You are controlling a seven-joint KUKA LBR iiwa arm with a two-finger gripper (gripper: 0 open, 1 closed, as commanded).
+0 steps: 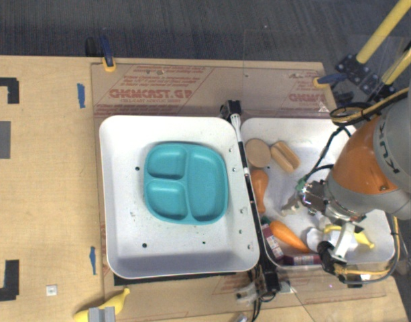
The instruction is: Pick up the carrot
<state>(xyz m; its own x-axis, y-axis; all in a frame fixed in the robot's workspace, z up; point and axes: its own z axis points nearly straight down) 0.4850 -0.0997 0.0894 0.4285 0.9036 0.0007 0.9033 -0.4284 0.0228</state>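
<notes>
The end effector (306,200) hangs low in the right bin (312,129), its state impossible to tell. A smooth, tapered orange carrot (290,236) lies just beside it, near the bin's front edge.

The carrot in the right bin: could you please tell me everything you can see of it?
The carrot is orange, smooth and tapered, plastic-looking like toy food. It lies flat in the right bin, near its front left corner, slanting from upper left to lower right. The arm hangs over the bin just to its right. A dark bottle-like item lies close below it; whether they touch is unclear. A second orange piece sits farther back along the bin's left wall.
</notes>
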